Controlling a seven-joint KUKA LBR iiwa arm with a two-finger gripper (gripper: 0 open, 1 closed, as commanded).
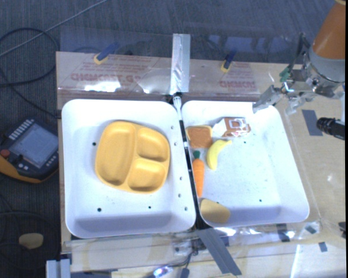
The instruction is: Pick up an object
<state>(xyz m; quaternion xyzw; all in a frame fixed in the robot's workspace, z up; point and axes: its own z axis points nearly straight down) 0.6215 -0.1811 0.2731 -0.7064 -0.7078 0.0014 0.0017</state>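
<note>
The right bin point(278, 178) holds several small objects along its left side. A brown toast-like block point(199, 135) and a white carton with orange print point(235, 126) lie near the back. A yellow banana point(216, 152) lies just in front of them, beside an orange carrot point(198, 175). A tan round piece point(214, 211) rests in the front left corner. My gripper point(275, 105) hangs over the bin's back right corner, above and to the right of the carton. It looks open, with nothing between its fingers.
The left bin point(81, 126) carries a yellow divided plate point(130, 155). A metal strip point(180, 62) stands behind the seam between the bins. A teach pendant point(26, 149) lies on the floor at the left.
</note>
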